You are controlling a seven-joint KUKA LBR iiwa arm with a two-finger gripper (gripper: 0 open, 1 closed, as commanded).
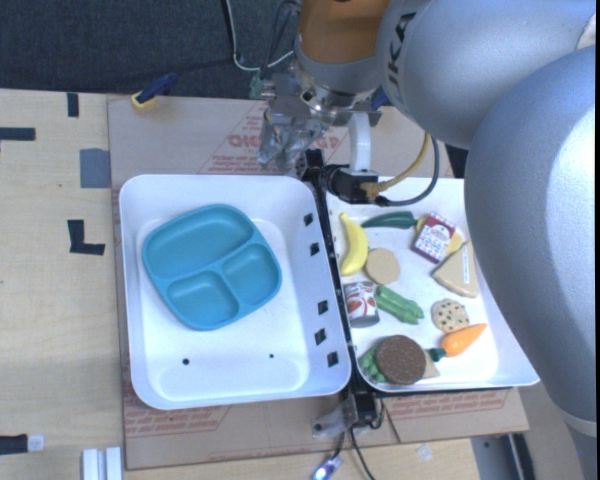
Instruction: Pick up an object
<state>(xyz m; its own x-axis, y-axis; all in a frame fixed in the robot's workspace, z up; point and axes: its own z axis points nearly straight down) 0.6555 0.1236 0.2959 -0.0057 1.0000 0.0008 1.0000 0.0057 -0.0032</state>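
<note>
Grey arm (520, 118) overhangs right bin (500, 373), hiding its far side.

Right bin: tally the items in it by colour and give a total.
Yellow: 2, banana, cheese wedge
Green: 2, pepper, pea pod
Red: 2, box, can
Tan: 2, cookie, round cracker
Orange: 1, carrot
Brown: 1, burger
Total: 10

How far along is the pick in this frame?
Nothing looks picked yet. The toy foods, among them the banana, can, carrot and burger, all lie in the right bin; the blue tray sits in the left bin. In hand: the gripper hangs over the bench behind the bins, with nothing seen between its fingers. Left: move over an item, descend, grasp and lift.
</note>
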